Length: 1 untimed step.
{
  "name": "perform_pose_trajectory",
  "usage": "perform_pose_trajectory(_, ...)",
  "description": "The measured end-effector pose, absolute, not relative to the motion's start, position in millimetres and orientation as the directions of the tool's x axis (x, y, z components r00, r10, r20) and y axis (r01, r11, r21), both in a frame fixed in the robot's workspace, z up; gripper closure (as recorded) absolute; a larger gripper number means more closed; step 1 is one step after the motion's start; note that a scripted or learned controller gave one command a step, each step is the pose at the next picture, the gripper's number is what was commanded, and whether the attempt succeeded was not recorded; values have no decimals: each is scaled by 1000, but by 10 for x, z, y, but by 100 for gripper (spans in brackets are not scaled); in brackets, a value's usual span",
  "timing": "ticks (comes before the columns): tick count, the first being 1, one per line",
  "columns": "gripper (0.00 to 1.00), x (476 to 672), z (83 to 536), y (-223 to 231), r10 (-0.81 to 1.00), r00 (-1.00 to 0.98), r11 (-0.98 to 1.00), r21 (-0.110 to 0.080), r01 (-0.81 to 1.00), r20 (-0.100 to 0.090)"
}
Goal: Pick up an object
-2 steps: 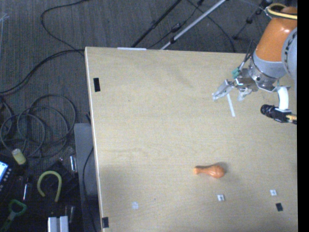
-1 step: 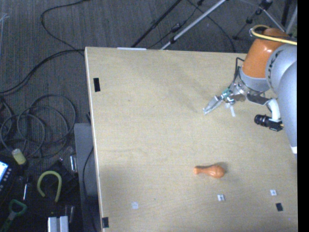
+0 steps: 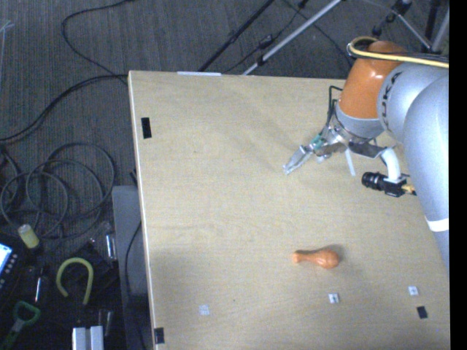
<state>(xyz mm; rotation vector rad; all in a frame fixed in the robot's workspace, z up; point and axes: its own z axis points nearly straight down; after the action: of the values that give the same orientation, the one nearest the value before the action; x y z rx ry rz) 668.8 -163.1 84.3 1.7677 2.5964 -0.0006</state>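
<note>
A small orange object (image 3: 317, 257), bulb-shaped with a thin neck pointing left, lies on the tan bench top (image 3: 219, 217) toward the front right. My gripper (image 3: 290, 166) hangs over the bench's right middle, well behind the orange object and apart from it. It points down and to the left. Its pale fingers (image 3: 306, 154) come together into one narrow tip, shut with nothing between them. The grey arm with its orange band (image 3: 365, 86) enters from the right.
A black tag (image 3: 146, 127) sits near the bench's left edge. Small square markers (image 3: 333, 297) lie near the front right. Cables and tools (image 3: 66, 195) cover the floor to the left; stand legs (image 3: 306, 20) cross behind the bench.
</note>
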Motion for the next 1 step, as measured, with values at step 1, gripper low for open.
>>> perform_pose_trajectory(1,100,6694,937,-1613,930,-367,367,3,930,1)
